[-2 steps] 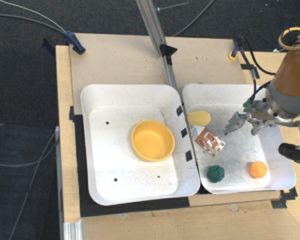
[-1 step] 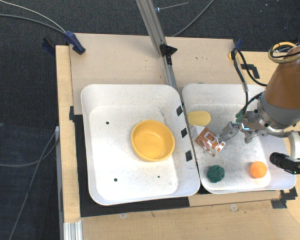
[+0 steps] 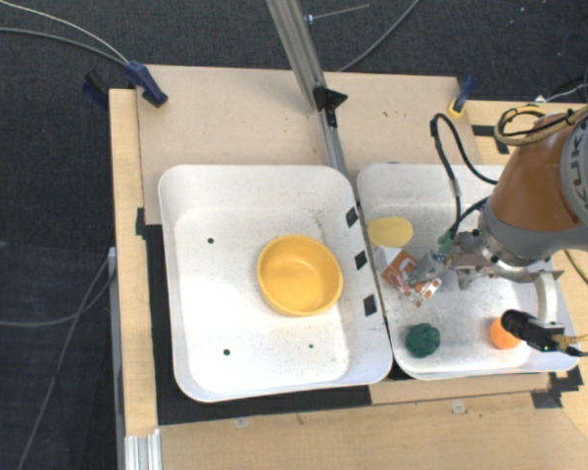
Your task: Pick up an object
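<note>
Right now the gripper [image 3: 433, 280] hangs low in the right bin [image 3: 421, 192], its tip over a small crumpled orange-and-clear packet [image 3: 410, 274]. The packet lies just to the camera-left of the tip, touching it or nearly so; whether anything is between the fingers I cannot tell, nor how wide they stand. That packet looks like the nearest thing to go for, and its long axis seems to run diagonally, from upper left to lower right, toward the tool.

Around the tool the other choices sit farther off: a flat yellow disc [image 3: 390, 230] up and to the left, a dark green ball [image 3: 422, 339] below, and an orange ball [image 3: 504, 333] down to the right, partly behind a black part of the arm. A yellow bowl [image 3: 299, 275] rests well off to the left in the left bin [image 3: 206, 194].
</note>
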Robot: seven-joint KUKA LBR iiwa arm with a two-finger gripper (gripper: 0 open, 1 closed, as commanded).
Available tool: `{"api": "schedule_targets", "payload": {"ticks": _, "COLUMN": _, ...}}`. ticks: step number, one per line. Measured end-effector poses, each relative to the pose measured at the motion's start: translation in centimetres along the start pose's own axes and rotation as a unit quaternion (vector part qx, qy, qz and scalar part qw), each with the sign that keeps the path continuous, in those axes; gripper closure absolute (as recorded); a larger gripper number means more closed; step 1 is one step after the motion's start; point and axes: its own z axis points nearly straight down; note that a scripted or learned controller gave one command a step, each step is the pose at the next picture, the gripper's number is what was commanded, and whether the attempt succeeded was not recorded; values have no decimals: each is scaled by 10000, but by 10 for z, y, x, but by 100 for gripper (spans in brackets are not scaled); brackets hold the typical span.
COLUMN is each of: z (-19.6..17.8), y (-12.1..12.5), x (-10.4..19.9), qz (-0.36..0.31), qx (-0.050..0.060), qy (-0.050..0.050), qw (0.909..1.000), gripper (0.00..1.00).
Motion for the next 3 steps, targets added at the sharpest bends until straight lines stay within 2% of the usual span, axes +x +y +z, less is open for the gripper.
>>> {"api": "schedule_targets", "payload": {"ticks": 1, "z": -17, "y": 3, "x": 0, "qz": -3, "qx": -76, "qy": -19, "qw": 10000, "gripper": 100}}
{"api": "schedule_targets", "payload": {"ticks": 2, "z": -79, "y": -3, "x": 0, "qz": -7, "qx": -103, "qy": -48, "qw": 9999, "gripper": 100}}
{"api": "schedule_targets", "payload": {"ticks": 3, "z": -96, "y": -2, "x": 0, "qz": -10, "qx": -81, "qy": -47, "qw": 10000, "gripper": 100}}
